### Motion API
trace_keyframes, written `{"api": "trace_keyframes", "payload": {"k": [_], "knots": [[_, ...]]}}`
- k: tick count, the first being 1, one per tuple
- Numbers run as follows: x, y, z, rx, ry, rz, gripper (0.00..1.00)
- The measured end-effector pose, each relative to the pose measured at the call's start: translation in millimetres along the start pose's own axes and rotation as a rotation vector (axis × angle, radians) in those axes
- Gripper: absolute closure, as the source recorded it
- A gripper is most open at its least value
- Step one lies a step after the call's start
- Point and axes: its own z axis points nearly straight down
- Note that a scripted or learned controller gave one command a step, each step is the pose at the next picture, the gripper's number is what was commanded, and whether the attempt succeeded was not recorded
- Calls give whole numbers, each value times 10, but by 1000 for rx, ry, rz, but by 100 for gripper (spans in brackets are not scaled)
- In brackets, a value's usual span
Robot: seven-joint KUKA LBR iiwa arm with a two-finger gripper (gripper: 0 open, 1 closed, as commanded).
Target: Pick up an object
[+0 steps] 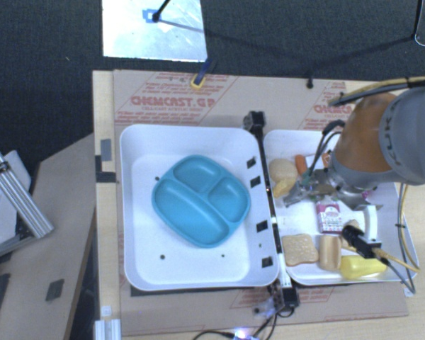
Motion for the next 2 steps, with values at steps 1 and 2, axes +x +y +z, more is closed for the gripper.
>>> {"api": "trace_keyframes", "payload": {"k": [1, 2], "knots": [[11, 20, -124, -5, 2, -1, 100], [-100, 43, -638, 3, 4, 0, 100]]}}
